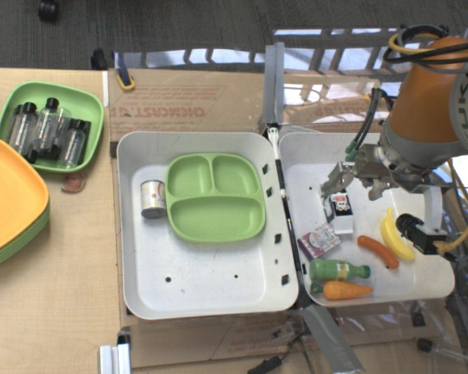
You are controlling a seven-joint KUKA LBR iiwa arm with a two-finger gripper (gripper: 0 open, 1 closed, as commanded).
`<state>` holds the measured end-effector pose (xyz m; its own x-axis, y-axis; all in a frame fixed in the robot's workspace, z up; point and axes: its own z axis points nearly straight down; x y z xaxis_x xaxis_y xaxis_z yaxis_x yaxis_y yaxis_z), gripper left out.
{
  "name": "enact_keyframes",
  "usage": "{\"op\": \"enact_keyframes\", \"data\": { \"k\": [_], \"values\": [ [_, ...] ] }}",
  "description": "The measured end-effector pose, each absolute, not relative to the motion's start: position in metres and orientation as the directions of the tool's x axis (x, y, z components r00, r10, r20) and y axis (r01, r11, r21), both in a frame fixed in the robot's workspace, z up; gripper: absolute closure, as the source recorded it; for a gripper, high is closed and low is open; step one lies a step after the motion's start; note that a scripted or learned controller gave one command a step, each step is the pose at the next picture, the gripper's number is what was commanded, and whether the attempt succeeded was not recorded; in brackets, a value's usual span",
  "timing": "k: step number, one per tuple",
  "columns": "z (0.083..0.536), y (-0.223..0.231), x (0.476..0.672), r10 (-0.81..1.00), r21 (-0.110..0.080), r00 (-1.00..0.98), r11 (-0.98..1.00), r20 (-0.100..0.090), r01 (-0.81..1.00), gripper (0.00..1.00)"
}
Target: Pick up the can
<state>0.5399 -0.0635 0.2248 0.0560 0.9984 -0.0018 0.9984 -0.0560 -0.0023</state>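
The can [151, 199], silver with a printed label, lies on its side in the left bin [210, 287], touching the left edge of a green divided plate [215, 196]. My gripper [354, 186] hangs over the right bin [421, 287], far to the right of the can. Its fingers are spread open and hold nothing. A small black and white box [341, 206] lies just below them.
The right bin holds a banana [395, 236], a red pepper [378, 252], a green bottle [339, 269], a carrot [347, 290] and a pink packet [320, 241]. On the bench at left are a green tray of bottles [51, 127] and stacked orange plates [12, 201].
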Motion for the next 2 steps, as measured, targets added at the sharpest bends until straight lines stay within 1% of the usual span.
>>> {"op": "enact_keyframes", "data": {
  "k": [1, 2],
  "values": [
    [0.191, -0.065, 0.622, 0.999, -0.002, -0.048, 0.048, -0.002, 0.999, 0.0],
    [0.173, -0.107, 0.658, 0.999, -0.002, -0.04, 0.04, -0.002, 0.999, 0.0]
  ]
}}
